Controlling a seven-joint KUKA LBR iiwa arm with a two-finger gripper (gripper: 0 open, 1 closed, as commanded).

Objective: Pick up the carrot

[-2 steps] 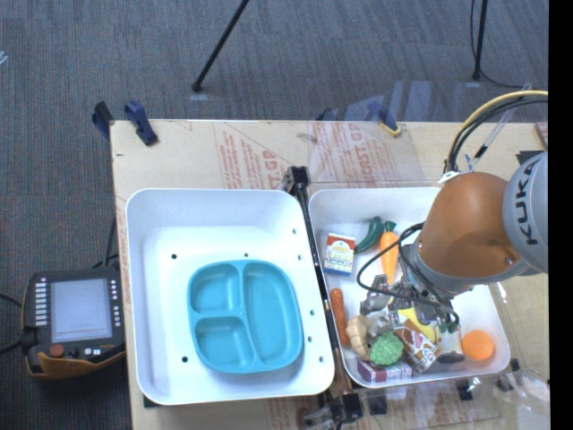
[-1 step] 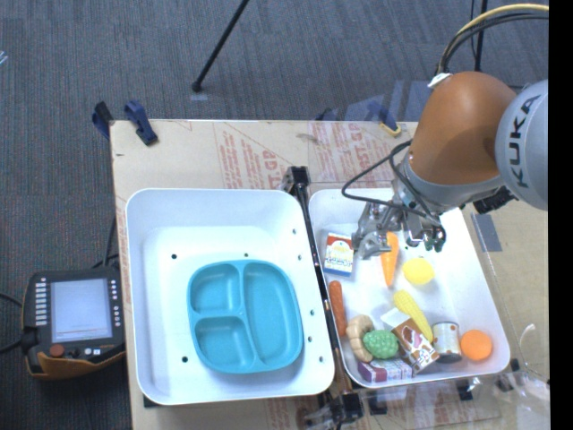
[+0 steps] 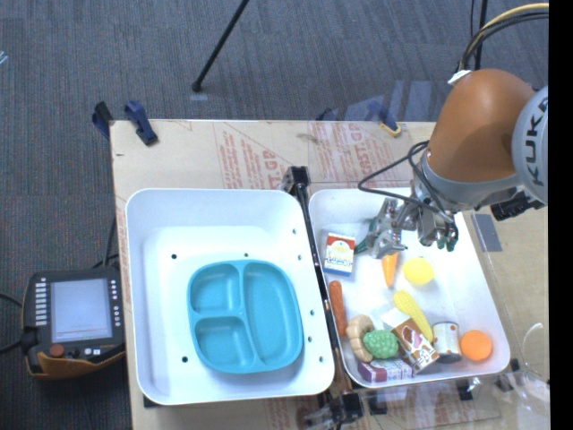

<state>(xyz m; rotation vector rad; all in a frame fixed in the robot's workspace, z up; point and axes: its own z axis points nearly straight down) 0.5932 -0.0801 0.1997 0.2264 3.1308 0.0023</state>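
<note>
Orange and tapered, the carrot (image 3: pixel 389 269) lay in the right bin (image 3: pixel 474 285), just beside the yellow lemon (image 3: pixel 418 270) on the side away from the arm. Its long axis ran almost straight toward the camera, with the thick end up near the hand (image 3: pixel 387 237) and the thin tip pointing to the corn cob (image 3: pixel 411 312). The hand hung directly over this thick end, so the carrot was right below it and a little nearer to the camera. Whether the hand touched or held the carrot, I could not tell, and how wide it stood was also not clear.

Next to the carrot, on the side opposite to the lemon, stood a small white carton (image 3: pixel 339 253), and beyond it lay a red sausage (image 3: pixel 337 305). All the toys looked like smooth, hard plastic. The carrot is a narrow cone, so I judge a grip across its thick end would be safer than at the slippery tip.
</note>
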